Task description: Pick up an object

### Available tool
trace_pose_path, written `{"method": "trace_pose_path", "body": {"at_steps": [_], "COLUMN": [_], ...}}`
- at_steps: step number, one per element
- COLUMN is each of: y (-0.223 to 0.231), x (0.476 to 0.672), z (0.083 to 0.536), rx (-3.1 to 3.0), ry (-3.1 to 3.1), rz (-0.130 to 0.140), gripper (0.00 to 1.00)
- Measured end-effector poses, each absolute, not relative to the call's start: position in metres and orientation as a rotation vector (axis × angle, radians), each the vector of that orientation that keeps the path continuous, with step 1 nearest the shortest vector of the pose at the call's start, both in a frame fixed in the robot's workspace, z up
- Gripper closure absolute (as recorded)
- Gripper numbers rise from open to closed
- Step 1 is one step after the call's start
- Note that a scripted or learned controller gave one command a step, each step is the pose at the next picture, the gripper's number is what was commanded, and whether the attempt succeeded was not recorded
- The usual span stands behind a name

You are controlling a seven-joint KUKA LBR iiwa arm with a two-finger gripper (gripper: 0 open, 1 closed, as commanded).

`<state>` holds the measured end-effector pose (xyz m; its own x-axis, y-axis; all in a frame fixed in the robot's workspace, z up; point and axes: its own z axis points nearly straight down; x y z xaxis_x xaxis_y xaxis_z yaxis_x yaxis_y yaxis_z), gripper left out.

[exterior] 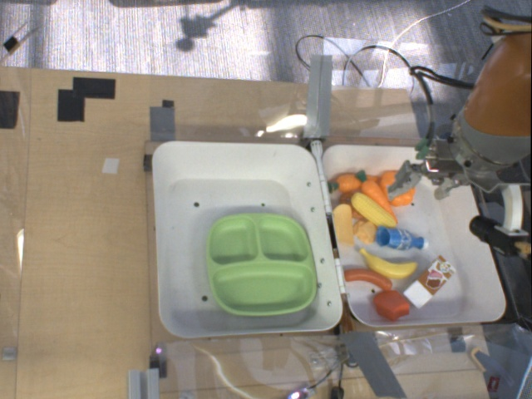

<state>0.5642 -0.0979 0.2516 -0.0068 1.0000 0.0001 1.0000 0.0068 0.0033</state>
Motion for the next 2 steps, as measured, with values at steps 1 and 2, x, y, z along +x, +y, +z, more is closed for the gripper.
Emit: {"method": "trace_pose_path", "body": {"at_steps": [1,2], "y": [-0.125,-0.152], "x": [0.574,0.569], "z": [0.167,0.091], "rx": [2.051,1.821], "ry": [2.377,2.541], "rz": [0.002,0.012], "gripper": [0.00,0.00]}}
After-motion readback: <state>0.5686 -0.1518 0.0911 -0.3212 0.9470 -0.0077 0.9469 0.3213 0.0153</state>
